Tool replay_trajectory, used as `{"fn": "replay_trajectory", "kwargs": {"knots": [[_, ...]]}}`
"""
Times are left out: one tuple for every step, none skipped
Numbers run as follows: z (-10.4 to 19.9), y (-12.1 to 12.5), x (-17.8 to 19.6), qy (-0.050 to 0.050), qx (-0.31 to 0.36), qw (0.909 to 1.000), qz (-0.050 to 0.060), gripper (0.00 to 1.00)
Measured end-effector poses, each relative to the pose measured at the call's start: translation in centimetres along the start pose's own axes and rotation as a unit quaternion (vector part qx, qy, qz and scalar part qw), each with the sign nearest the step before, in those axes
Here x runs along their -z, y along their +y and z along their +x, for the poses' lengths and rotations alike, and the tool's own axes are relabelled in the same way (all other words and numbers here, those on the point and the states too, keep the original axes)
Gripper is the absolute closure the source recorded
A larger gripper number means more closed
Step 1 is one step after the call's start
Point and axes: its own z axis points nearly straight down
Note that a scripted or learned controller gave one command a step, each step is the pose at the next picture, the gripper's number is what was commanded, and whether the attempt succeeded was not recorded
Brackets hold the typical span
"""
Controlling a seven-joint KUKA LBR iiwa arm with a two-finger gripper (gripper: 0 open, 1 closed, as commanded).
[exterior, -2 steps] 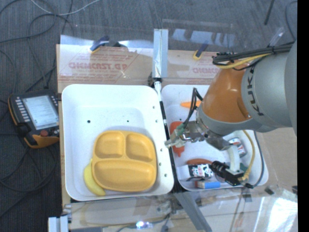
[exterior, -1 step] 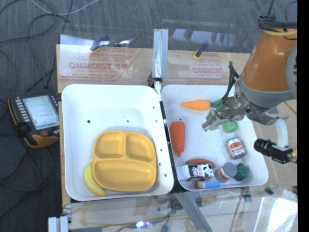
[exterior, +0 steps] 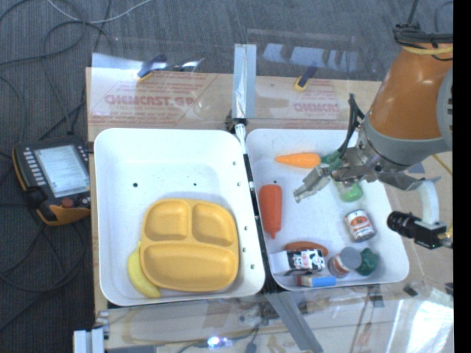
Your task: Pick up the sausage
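1. The sausage [exterior: 305, 248] lies low in the right bin [exterior: 327, 142], partly behind a small black-and-white box [exterior: 305, 259].
2. The red-orange piece [exterior: 271, 207] lies further up by the divider.
3. The tool [exterior: 315, 183] hovers above, spread, holding nothing.
4. This looks like the approach step; next it likely must travel toward the sausage, then descend.

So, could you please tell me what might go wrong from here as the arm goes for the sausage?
Two risks, judged from this view:
1. The sausage lies partly under the black-and-white toy near the right bin's front wall, so a grasp may catch the toy instead.
2. The hand hovers nearer the carrot and the orange-red vegetable; descending from here would likely close on the wrong item.
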Motion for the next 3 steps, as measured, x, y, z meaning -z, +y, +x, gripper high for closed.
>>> {"fn": "replay_trajectory", "kwargs": {"knots": [[4.7,-1.2,-10.9,0.003,0.143,0.9897,0.001,0.0],[-2.4,-2.3,-10.9,0.002,0.092,0.9958,0.0,0.0],[-3.8,-2.5,-19.2,0.004,0.215,0.9766,-0.002,0.0]]}}
